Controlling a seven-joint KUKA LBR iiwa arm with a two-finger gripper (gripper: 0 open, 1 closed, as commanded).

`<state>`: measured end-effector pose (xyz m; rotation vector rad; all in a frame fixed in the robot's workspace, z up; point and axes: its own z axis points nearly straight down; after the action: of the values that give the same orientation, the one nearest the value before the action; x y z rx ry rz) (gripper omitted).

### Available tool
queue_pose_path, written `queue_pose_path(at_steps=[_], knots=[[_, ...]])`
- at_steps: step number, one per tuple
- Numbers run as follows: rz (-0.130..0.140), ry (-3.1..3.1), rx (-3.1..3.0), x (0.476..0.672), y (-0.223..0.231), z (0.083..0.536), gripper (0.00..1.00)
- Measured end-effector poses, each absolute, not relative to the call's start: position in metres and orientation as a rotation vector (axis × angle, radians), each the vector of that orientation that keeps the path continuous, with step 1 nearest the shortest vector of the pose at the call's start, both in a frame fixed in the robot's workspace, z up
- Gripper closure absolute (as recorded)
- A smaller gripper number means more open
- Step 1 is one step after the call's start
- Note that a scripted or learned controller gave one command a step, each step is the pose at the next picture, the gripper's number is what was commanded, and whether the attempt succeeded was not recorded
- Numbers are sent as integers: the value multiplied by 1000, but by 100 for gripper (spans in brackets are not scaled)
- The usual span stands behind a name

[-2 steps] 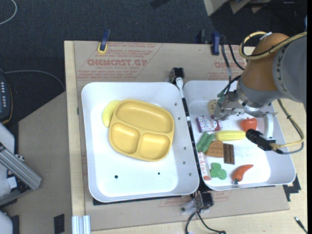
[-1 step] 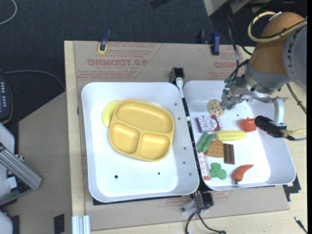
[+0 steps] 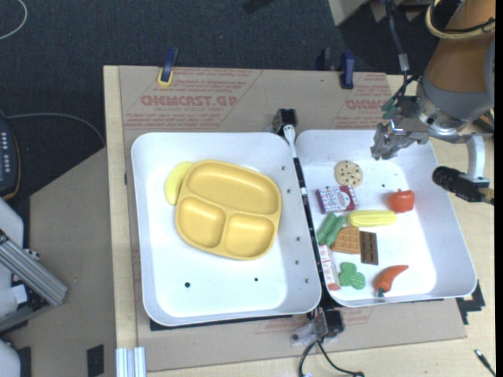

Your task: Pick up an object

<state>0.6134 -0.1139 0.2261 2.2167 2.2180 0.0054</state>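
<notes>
My gripper [image 3: 385, 146] hangs over the far part of the right bin [image 3: 448, 234], up and to the right of a round cookie [image 3: 347, 173]. Nothing shows beneath it. Below the cookie lies a maroon snack packet [image 3: 336, 199]. A red tomato [image 3: 402, 201] sits to the right, with a yellow corn cob [image 3: 372, 219] under it. Further forward are green pickles [image 3: 331, 228], a waffle [image 3: 346, 240], a brown chocolate bar [image 3: 368, 247], a red chili pepper [image 3: 391, 276] and a green broccoli piece [image 3: 350, 276].
The left bin [image 3: 157, 273] holds a yellow compartment tray [image 3: 228, 209] with a yellow piece [image 3: 177, 181] poking out at its left. A red-and-white stick [image 3: 326, 269] lies by the divider. Clamps [image 3: 166, 73] grip the board's far edge.
</notes>
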Motion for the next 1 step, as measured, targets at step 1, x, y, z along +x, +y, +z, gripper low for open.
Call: queue_pose_path(at_steps=[1], knots=[[2,2221,2219,614,-114,225,100]])
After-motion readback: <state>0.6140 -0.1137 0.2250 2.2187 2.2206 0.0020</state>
